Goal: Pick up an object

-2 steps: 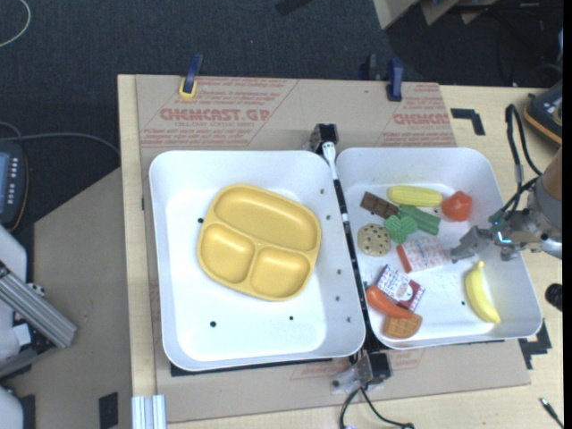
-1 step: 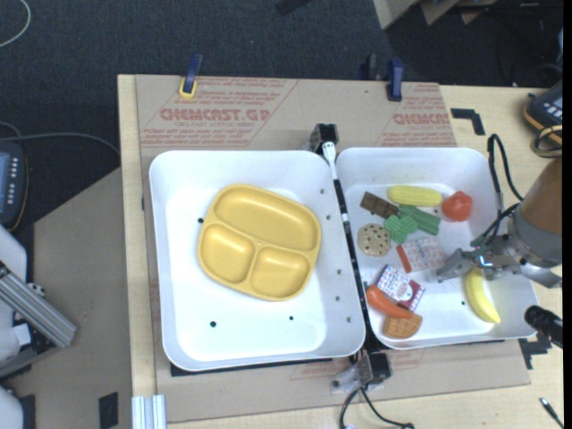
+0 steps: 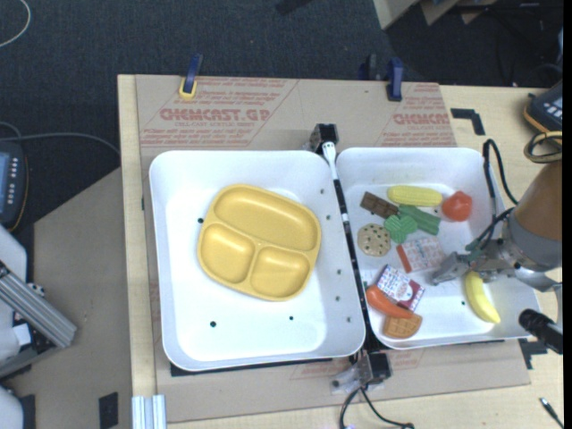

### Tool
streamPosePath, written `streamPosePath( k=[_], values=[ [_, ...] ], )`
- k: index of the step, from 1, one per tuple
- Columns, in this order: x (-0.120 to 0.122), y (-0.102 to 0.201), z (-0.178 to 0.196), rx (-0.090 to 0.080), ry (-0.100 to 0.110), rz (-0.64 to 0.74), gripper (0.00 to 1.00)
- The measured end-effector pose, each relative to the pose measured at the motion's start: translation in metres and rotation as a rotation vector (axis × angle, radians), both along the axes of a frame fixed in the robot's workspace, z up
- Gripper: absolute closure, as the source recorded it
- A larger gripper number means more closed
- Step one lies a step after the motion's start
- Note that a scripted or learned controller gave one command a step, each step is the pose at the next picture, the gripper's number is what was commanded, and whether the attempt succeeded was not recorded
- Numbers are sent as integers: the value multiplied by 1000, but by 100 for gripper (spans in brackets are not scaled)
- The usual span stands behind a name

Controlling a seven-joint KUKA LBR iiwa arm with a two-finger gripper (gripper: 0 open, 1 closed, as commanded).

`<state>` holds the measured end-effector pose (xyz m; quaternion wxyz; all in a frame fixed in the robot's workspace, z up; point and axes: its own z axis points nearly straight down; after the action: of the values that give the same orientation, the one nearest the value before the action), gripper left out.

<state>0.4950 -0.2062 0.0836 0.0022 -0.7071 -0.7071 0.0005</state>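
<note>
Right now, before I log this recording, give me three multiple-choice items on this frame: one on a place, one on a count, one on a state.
1. Where is the yellow divided plate?
A. left bin
B. right bin
C. on the cardboard

2. How many compartments does that plate have?
A. two
B. three
C. five

3. How does the banana lie?
A. on the right bin's floor
B. lifted above the bin
C. on the plate

Answers: 1 A, it sits within the left bin. 2 B, one long and two small hollows. 3 A, it rests flat near the gripper in the right bin.

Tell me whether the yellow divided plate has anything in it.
Empty. The yellow divided plate lies right side up in the left bin, and all three compartments show bare yellow; the toy food is in the right bin.
</note>
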Motion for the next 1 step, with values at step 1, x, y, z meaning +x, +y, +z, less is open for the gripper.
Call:
streamPosePath(
  k=[1],
  values=[
    [1,-1,11,-2,-4,-1,100]
  ],
)
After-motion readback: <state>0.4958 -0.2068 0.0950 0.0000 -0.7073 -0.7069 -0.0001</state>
